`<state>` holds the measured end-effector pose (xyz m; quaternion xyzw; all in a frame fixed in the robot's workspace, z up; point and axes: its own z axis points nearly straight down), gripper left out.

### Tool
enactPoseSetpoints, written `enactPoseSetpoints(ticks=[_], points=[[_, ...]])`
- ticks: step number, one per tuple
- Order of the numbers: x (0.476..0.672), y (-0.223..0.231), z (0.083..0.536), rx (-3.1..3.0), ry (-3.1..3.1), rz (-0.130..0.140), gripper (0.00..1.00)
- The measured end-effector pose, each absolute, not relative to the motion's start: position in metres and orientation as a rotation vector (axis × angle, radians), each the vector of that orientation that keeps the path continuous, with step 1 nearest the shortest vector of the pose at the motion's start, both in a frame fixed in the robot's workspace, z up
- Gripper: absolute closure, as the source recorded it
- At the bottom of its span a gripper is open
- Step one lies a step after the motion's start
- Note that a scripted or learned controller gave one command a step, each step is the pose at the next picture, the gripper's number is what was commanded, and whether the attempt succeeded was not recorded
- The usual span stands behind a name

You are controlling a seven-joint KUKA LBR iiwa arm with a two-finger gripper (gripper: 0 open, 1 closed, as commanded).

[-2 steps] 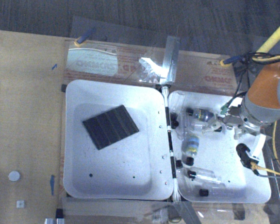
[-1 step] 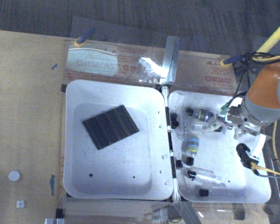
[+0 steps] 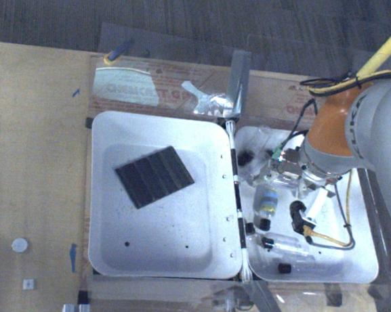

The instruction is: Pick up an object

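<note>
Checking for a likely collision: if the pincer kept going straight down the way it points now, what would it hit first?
Probably the small clear bottle lying in the right bin, just below the pincer. Depth is hard to judge from above, so it might miss and meet the bin floor instead.

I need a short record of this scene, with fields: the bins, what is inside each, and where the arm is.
left bin: dark ribbed flat pad, lying at an angle
right bin: small bottle with blue label, several small dark pieces, clear items
arm: over the right bin, reaching down
gripper: low in the right bin, beside the bottle
</note>
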<state>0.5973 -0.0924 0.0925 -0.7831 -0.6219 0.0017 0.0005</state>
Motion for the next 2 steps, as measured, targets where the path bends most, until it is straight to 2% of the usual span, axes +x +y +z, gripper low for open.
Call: enactPoseSetpoints(ticks=[1,2], points=[[0.598,-0.092,0.102,-2.459,-1.953,0.004,1.00],[0.621,-0.093,0.208,-2.478,-1.934,0.000,1.00]])
